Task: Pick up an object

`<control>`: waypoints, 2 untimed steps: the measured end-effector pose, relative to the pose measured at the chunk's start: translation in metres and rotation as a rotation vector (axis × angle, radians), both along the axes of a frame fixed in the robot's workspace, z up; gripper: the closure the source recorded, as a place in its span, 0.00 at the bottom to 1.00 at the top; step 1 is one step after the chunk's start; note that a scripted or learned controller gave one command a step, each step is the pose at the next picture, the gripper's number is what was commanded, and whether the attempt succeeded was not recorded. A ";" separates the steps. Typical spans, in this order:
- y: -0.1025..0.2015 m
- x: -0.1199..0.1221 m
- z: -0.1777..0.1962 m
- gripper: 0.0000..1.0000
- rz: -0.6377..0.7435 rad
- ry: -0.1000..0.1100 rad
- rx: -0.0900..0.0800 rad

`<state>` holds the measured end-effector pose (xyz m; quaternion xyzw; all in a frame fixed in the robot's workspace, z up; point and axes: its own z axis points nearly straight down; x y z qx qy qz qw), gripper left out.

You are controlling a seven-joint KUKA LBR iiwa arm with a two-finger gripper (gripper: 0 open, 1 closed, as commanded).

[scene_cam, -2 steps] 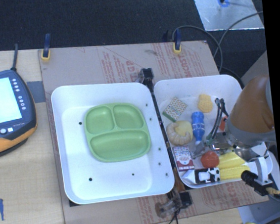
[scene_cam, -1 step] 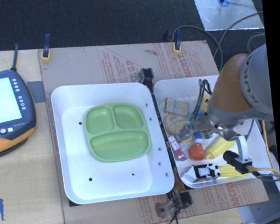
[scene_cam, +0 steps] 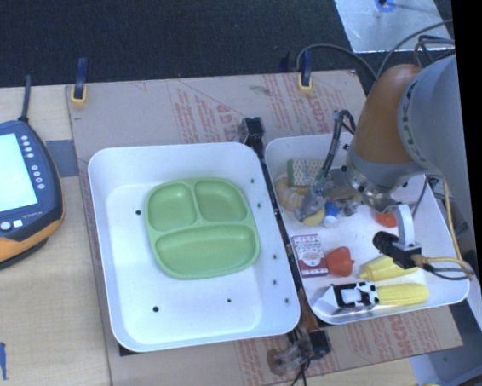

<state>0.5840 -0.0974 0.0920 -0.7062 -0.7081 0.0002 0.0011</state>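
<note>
The right bin (scene_cam: pixel 447 235) holds several small toy items. Among them are a green-and-white box (scene_cam: pixel 304 170), a yellowish piece (scene_cam: pixel 290 196), a small blue-and-white bottle (scene_cam: pixel 331 215), a red-and-white carton (scene_cam: pixel 308 254), a red tomato (scene_cam: pixel 340 261), a yellow banana-like piece (scene_cam: pixel 384 268), a corn cob (scene_cam: pixel 399 295) and a black-and-white piece (scene_cam: pixel 351 295). My gripper (scene_cam: pixel 320 198) is low over the upper left part of this bin, among the box, the yellowish piece and the bottle. The arm's wrist hides what lies under it.
The left bin (scene_cam: pixel 118 244) carries a green divided plate (scene_cam: pixel 201 227). A tablet pendant (scene_cam: pixel 5 191) lies at the far left of the bench. Cables (scene_cam: pixel 441 265) trail over the right bin's right side, and clamps (scene_cam: pixel 304 77) stand at the board's back edge.
</note>
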 end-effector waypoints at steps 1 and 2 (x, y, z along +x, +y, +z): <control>-0.037 0.073 0.093 0.00 0.002 -0.002 -0.002; -0.078 0.046 0.019 0.00 0.000 0.002 -0.001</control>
